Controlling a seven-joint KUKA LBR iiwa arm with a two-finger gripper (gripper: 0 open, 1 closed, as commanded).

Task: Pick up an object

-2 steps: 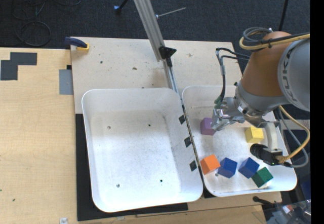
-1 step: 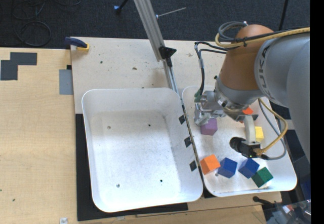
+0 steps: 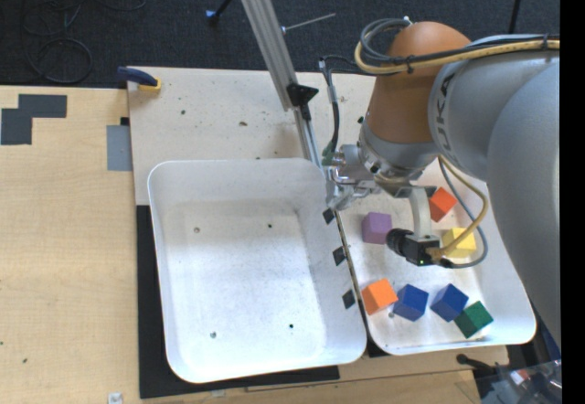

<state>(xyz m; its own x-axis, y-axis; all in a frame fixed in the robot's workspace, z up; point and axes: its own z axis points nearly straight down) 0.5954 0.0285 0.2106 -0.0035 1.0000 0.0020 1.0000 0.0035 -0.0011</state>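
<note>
My gripper (image 3: 341,181) hangs over the back left corner of the right bin (image 3: 398,269), close to the rim between the two bins. Nothing shows in its grasp. A purple block (image 3: 376,228) lies just to the gripper's front right. Behind it to the right sits an orange-red block (image 3: 441,204), with a yellow block (image 3: 461,242) in front of that. Along the front of the bin lie an orange block (image 3: 378,294), two blue blocks (image 3: 411,302) (image 3: 449,300) and a green block (image 3: 475,318).
The left bin (image 3: 238,274) is a wide white tray with speckles on its floor. A slanted aluminium bar (image 3: 270,27) rises behind the bins. Black clips (image 3: 338,255) line the shared rim. A blue and yellow clamp (image 3: 138,78) sits at the bench's back left.
</note>
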